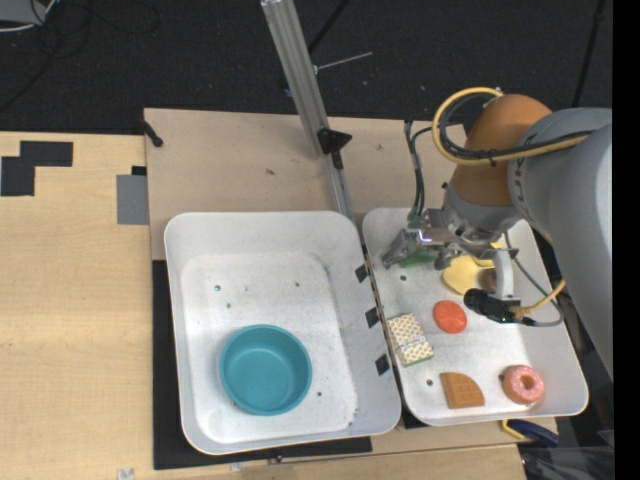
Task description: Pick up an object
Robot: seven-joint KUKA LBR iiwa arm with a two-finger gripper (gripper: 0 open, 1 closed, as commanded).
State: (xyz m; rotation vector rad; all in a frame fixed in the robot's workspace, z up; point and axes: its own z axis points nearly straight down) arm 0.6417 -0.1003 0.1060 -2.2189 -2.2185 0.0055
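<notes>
My gripper (417, 255) hangs low over the far left part of the right bin (560, 368), its fingers spread open with nothing between them. A yellow object (462, 274) lies just to its right, partly covered by the wrist. Nearer the front of this bin are a red-orange ball (450, 317), a small patterned box (409, 338), a brown toast-like piece (461, 390) and a pink donut (522, 384). A teal bowl (265, 368) sits in the left bin (250, 248).
A slanted metal rail (305, 78) rises behind the bins, ending near the divider between them. The arm's grey body and orange band (500, 128) overhang the right bin's far right side. A black cable fitting (490, 303) hangs beside the red-orange ball.
</notes>
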